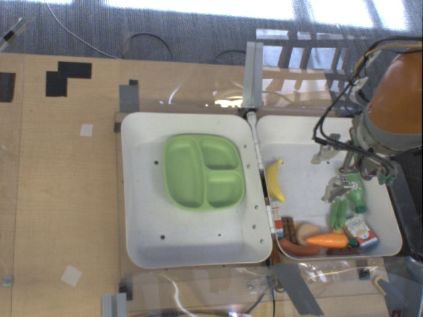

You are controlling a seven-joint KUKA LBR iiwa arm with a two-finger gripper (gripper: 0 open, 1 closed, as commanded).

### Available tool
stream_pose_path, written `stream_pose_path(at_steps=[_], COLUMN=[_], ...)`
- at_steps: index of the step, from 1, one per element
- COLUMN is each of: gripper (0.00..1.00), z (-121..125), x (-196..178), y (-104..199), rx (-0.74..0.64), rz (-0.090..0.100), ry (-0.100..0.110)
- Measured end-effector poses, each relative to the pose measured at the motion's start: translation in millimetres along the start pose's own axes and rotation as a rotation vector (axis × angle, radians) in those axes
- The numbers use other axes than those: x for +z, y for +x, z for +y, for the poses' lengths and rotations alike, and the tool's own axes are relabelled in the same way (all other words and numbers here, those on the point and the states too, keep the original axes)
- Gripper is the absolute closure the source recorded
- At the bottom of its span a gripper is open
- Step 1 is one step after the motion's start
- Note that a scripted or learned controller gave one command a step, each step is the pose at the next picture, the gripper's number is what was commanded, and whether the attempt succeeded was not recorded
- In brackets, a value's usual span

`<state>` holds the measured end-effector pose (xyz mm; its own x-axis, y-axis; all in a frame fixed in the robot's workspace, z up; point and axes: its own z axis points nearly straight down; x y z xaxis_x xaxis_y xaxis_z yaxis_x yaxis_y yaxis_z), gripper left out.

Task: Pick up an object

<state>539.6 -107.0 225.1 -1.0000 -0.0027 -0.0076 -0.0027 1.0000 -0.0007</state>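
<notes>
My gripper (342, 180) hangs over the right side of the right bin (301, 157), below the grey wrist and orange band (396, 94). Right under it lie a green pod-like item (339, 213) and a green packet (357, 194). I cannot see whether it touches either of them. Along the bin's front wall sit an orange carrot (327, 240), a brown sausage (297, 248), a tan bread roll (308, 230), a dark chocolate bar (287, 228) and a small juice box (361, 232). A yellow banana (274, 181) lies by the bin's left wall.
The left bin (142, 230) holds a green divided plate (203, 171) near its middle. A grey divider post (252, 74) stands behind the seam between the bins. Black cables (334, 114) loop down from the arm over the right bin.
</notes>
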Motion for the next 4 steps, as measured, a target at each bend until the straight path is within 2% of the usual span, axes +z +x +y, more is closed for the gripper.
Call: stream_pose_path(at_steps=[1,2,3,4], gripper=[0.00,0.00,0.00,0.00], z=[-65.4,-86.5,-86.7,-98.0], x=[54.0,135.4,137.1,136.2], y=[-34.8,-53.8,-78.8,-102.3], rx=[0.050,-0.017,0.005,-0.171], rz=[0.003,-0.009,-0.005,-0.007], ry=[0.001,0.003,0.001,0.003])
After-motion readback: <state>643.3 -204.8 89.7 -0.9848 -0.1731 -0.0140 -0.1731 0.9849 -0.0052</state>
